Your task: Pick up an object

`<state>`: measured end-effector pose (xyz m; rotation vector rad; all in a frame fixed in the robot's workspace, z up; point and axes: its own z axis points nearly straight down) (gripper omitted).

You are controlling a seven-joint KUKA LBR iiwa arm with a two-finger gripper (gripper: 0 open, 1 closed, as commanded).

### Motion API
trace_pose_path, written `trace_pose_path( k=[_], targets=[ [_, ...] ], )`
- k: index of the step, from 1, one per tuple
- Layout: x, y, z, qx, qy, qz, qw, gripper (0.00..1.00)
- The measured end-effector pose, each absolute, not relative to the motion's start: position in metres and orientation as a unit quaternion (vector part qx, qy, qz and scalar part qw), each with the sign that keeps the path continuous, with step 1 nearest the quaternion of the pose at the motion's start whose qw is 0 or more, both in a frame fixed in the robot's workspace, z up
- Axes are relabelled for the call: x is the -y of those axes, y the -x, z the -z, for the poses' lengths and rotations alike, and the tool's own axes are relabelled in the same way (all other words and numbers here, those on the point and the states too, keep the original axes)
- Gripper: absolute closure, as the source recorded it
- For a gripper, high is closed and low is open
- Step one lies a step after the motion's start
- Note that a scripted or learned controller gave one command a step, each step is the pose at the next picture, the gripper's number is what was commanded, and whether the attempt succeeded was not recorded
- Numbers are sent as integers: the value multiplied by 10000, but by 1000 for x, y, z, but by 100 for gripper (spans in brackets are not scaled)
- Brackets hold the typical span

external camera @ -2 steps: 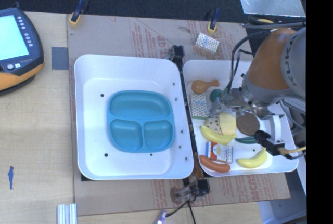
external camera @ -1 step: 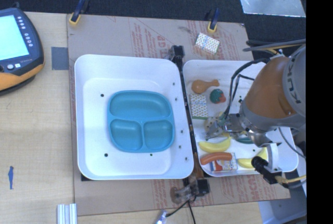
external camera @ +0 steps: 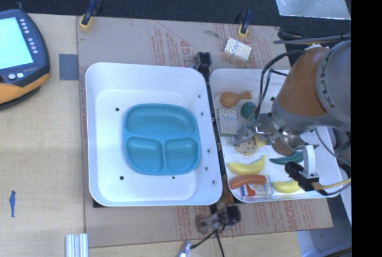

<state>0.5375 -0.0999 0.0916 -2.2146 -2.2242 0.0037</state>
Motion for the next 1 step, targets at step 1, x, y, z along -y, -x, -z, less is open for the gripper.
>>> trace_pose_path(
  k=[1],
  targets=[
    [93, -586, -92, 7081, 7061, -5, 14, 0]
  ],
)
